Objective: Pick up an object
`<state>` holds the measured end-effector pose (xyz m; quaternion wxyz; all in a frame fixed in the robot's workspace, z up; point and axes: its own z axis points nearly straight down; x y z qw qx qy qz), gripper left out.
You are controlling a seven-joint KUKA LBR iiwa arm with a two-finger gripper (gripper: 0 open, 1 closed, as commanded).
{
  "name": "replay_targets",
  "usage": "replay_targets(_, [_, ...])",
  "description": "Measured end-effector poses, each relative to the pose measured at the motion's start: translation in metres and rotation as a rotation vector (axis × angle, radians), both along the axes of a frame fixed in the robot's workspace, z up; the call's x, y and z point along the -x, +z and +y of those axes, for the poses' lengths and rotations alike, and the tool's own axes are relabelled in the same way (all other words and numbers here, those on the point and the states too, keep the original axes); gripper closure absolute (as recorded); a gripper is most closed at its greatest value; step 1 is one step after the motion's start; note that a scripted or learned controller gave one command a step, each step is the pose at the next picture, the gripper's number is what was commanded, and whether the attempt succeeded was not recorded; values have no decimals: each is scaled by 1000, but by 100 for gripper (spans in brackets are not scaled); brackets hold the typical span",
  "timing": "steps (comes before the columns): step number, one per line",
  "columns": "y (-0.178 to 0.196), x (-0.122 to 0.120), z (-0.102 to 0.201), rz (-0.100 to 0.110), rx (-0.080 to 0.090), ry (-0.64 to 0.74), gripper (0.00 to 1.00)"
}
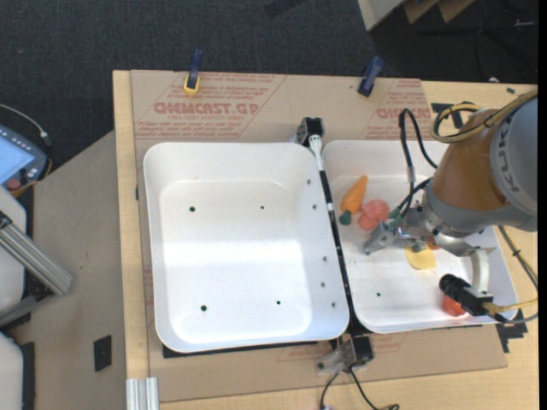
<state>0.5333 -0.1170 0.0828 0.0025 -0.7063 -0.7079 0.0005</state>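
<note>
The grey arm with its orange band bends in over the shallow white right-hand bin, its two-finger metal gripper low near the bin's middle; I cannot tell the claw's state, since the view is too small there. Just beyond the gripper lies the orange carrot-shaped toy, its long axis slanting toward the bin's far wall, beside a pink rounded toy. The bin rests on a brown cardboard sheet above dark carpet.
</note>
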Motion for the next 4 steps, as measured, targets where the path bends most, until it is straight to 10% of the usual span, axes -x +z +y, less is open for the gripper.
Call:
replay_targets(1, [12, -1, -2, -7, 3, -3, 100])
replay_targets(2, [109, 34, -87, -13, 11, -11, 100])
replay_targets(3, [170, -57, -108, -18, 10, 1, 100])
replay_targets(4, [138, 60, -107, 4, -1, -9, 100])
